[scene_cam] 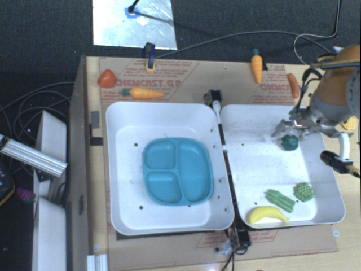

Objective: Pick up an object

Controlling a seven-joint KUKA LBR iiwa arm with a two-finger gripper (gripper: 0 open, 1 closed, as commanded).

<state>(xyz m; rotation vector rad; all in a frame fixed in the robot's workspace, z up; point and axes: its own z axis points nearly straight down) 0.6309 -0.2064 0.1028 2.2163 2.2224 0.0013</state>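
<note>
Two white bins (169, 222) sit side by side. Gripper (289, 130), fingers spread apart, hangs just above a little teal ball (290, 143). Ball looks light, hard, slippery; pinch its middle.

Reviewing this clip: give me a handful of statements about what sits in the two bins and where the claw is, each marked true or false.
1. A blue divided plate lies in the left bin. True.
2. The banana lies in the left bin. False: it lies near the front edge of the right bin.
3. The claw is over the right bin, just above a dark teal ball. True.
4. The carrot lies on the blue plate. False: it lies on the board behind the bins.
5. The green bumpy ball is in the right bin. True.
</note>
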